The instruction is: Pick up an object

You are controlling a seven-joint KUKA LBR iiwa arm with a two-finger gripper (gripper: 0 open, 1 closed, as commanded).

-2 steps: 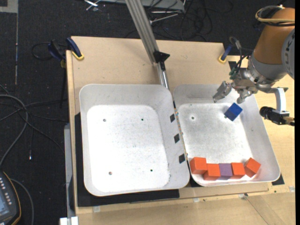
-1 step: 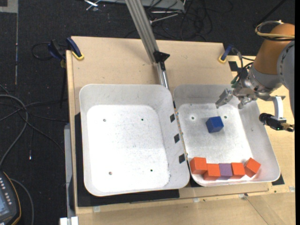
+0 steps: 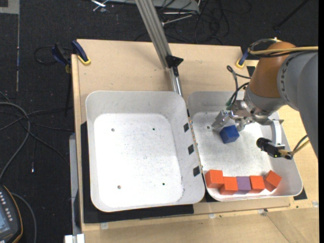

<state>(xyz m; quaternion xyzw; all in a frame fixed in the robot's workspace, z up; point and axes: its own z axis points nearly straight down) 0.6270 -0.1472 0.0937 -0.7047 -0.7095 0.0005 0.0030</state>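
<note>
Blue cube [image 3: 229, 134] (matte, small) sits under the hand [image 3: 227, 121]; grip unclear

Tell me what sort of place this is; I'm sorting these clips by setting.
Probably a robotics lab test bench: a robot arm reaches over two white bins on a plywood bench, coloured blocks sit in the right bin, and loose cables lie on dark carpet.

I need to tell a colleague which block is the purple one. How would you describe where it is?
Look at the right-hand white bin. Along its near edge lies a row of small blocks; the purple block sits inside that row. It is the only purple one, with orange blocks on both sides, and it lies far from the lone blue block.
</note>
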